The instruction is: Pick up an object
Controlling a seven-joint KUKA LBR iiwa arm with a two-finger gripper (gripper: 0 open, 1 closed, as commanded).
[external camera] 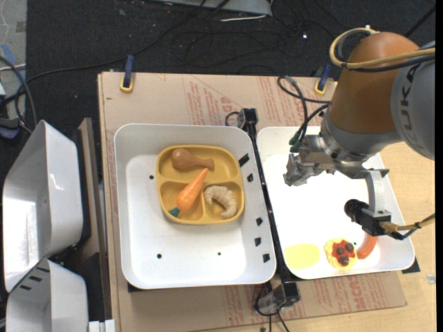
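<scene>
Arm (387,95), grey and orange, reaches over the right bin (315,206). The left bin (138,206) bears a yellow divided plate (166,198) with a drumstick (192,160), a carrot (192,190) and a shrimp (221,199). The gripper (299,173) hangs above the right bin's upper left; whether it has closed on anything I cannot tell. Near that bin's front edge lie a yellow disc (302,256), a small tart (340,252) and an orange sausage (367,245).

Robotics laboratory workcell.
Cardboard-topped table (208,92) clamped at its far edge; loose cables (208,40) cross the dark floor beyond the table.
</scene>
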